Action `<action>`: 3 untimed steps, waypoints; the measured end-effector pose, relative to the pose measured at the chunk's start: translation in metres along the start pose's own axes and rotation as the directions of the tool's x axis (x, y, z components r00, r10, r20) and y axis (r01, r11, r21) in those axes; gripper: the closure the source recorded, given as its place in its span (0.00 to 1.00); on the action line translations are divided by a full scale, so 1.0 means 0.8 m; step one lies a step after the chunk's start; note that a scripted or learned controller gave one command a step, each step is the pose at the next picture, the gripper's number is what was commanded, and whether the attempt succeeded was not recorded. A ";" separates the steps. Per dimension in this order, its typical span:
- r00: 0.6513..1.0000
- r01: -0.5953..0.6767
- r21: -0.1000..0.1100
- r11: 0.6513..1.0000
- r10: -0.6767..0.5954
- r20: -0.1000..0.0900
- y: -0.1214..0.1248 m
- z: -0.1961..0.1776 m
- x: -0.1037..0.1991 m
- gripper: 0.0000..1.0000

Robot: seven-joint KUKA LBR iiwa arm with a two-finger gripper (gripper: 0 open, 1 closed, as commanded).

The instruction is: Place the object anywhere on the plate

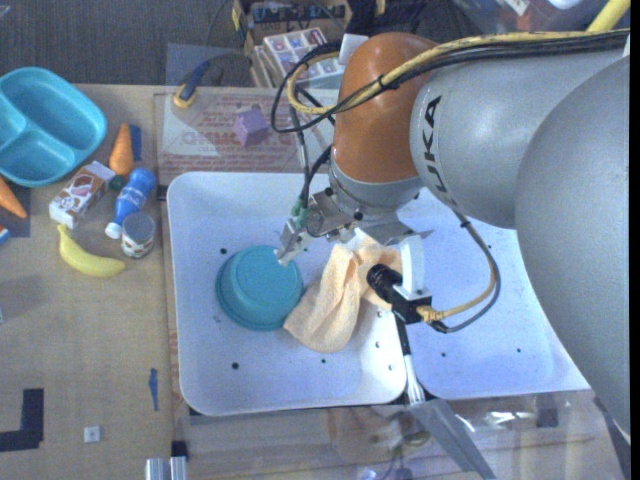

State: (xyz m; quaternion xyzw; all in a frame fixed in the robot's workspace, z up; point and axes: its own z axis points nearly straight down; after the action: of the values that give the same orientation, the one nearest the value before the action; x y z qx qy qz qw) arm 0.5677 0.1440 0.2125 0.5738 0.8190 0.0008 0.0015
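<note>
The yellow cloth (328, 308) lay crumpled on the floor of the left bin (200, 373), just below and to the right of the gripper (290, 246). Nothing of it could be seen between the jaws. Whether they were released or clenched could not be told, since the wrist above hid most of them. The cloth's lower left corner met the right rim of the plate (255, 290), and the rest of it lay off the plate on the white floor.

The round teal plate sat just below and to the left of the jaws. Its upper right rim lay right under their tips, though whether they touched was unclear. The right bin (500, 368) lay further right of the jaws, beyond the cloth, and the arm covered most of it.

Well to the left of the jaws, outside the bin on the wooden bench, was a cluster of small things. A can (138, 235) stood nearest, with a banana (88, 256) beside it on the far side. A blue bottle (133, 194) and a small carton (80, 192) lay a little above them. Further up on that side were a carrot (121, 150) and a teal dish (45, 123). Above the jaws, past the bin's back edge, a purple block (251, 124) rested on a reddish mat (215, 136).
</note>
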 end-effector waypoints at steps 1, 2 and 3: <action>1.000 0.000 0.000 1.000 0.000 0.000 0.000 0.000 0.000 0.00; 1.000 0.001 -0.004 1.000 -0.001 0.002 0.001 -0.013 0.000 1.00; 0.981 -0.193 0.007 0.981 0.193 -0.001 -0.028 0.001 0.111 1.00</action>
State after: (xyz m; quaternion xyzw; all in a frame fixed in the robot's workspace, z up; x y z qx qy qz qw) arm 0.5161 0.2196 0.2119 0.6504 0.7596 -0.0015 -0.0012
